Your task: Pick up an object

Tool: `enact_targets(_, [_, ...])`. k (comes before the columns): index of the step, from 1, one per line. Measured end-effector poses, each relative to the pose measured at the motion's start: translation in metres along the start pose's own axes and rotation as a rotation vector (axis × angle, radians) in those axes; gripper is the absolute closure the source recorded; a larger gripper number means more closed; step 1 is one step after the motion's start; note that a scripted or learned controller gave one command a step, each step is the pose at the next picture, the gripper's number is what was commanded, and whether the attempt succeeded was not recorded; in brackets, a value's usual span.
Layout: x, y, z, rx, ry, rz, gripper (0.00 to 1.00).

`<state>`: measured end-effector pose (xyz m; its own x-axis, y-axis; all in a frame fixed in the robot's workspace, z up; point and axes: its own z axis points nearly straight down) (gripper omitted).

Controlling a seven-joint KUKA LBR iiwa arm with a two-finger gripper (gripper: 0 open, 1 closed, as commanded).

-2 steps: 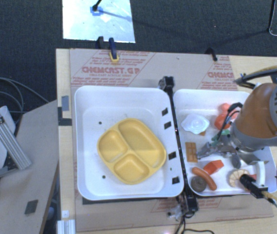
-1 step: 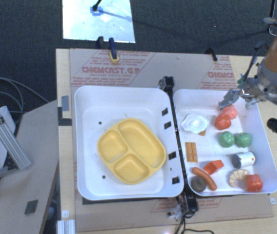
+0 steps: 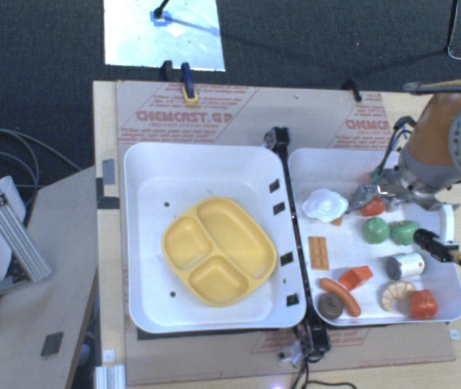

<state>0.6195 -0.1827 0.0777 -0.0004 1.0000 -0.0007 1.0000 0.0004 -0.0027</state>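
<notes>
Over right bin [image 3: 457, 298], gripper [image 3: 368, 194] sits low by red piece [image 3: 373, 208] and white egg [image 3: 325, 205]; jaws' state unclear. Green items [image 3: 377, 230] crowd nearby. Yellow tray [image 3: 218, 250] fills left bin [image 3: 145, 217].

Camera position: fixed above the bench [image 3: 238, 104], set well back.
Direction: looks down at a slant, the bench's far edge toward the top.
Coverage: both white bins whole, the left bin [image 3: 145, 217] and right bin [image 3: 311, 168], with dark floor beyond.
Arm entry: the arm [image 3: 445, 136] reaches in from the right.
</notes>
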Motion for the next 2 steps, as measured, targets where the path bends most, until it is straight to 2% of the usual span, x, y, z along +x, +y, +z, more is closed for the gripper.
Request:
enact_targets(1, [0.001, 0.003, -0.018, -0.008, -0.001, -0.002, 1.00])
enact_targets(2, [0.072, 0.011, -0.084, -0.008, 0.001, -0.009, 1.00])
